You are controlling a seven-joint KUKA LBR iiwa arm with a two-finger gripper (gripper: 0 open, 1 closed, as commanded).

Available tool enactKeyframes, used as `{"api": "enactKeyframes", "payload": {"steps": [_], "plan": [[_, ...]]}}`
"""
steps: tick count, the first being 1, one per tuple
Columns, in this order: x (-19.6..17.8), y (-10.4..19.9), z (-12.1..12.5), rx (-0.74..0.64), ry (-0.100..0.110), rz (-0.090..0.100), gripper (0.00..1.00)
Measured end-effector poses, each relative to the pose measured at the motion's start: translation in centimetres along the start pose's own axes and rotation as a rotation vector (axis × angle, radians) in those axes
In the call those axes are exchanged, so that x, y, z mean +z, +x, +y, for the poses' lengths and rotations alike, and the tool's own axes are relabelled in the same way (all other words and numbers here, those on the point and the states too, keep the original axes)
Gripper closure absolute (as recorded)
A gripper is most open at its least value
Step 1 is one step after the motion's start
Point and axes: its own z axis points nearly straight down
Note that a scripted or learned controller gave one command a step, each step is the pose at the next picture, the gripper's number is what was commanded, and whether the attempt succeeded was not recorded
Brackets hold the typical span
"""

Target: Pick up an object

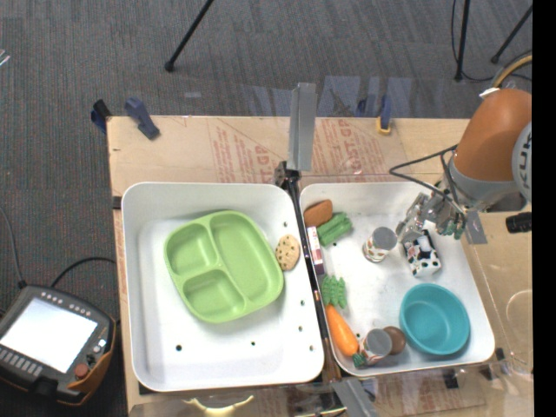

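Note:
My gripper (420, 221) hangs over the upper right part of the right bin (382, 194), under the arm's orange band. Directly below it lies a black-and-white cow toy (424, 258), very close to the gripper's tip; I cannot make out whether they touch. A small grey cup (379, 244) stands just left of the gripper. A teal bowl (434, 320) sits in the bin's near right corner.
The right bin also holds a brown sausage (318, 212), a green vegetable (334, 228), a leafy green piece (334, 291), a carrot (341, 330) and a brown and grey item (383, 344). In the left bin (148, 328) lie a green divided plate (224, 265) and a cookie (287, 251).

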Motion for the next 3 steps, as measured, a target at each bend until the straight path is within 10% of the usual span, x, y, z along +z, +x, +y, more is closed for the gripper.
{"api": "enactKeyframes", "payload": {"steps": [1, 2, 3], "plan": [[1.3, 7.7, -3.3, -0.316, 0.0, 0.012, 1.0], [1.3, 1.5, -0.6, -0.565, -0.001, 0.012, 1.0], [1.3, 1.5, -0.7, -0.564, -0.001, 0.012, 0.0]]}}
